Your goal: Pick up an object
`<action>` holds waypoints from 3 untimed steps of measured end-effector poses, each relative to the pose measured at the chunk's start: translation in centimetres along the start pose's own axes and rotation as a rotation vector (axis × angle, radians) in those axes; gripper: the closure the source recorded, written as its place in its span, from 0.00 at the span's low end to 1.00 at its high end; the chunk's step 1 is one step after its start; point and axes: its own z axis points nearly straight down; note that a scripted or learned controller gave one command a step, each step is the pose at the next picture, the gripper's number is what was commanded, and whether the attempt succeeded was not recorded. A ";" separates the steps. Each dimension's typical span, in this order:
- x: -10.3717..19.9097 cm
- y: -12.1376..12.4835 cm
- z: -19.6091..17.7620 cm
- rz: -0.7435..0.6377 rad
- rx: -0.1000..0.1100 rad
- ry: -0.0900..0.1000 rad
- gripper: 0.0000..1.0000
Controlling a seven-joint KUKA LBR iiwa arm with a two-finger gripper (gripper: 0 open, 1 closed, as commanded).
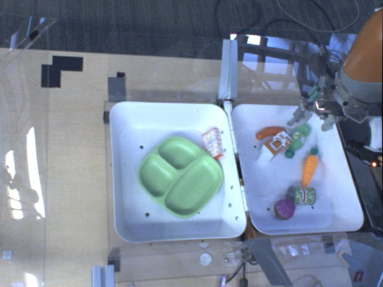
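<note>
- A green bottle (297, 140) lies tilted in the right bin (341, 217), near its far edge, just below and left of the gripper (311, 113).
- The gripper hangs above the bin's far right corner with its two fingers spread apart and nothing between them.
- Touching the bottle's left side is a small orange and white box (276, 143), with a red sausage (269, 132) just behind it.
- Nearer the camera lie a carrot (309, 168), a green can (303, 195) and a purple plum (285, 208).
- The left bin (128, 220) holds a green divided plate (181, 176) and a small red and white packet (212, 142) at its right wall.
</note>
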 end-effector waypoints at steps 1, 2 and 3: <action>-2.9 0.3 11.4 0.082 -0.016 -0.003 0.00; -5.3 0.6 12.8 0.059 -0.038 -0.007 0.00; -5.7 -0.1 13.0 0.042 -0.048 -0.007 0.00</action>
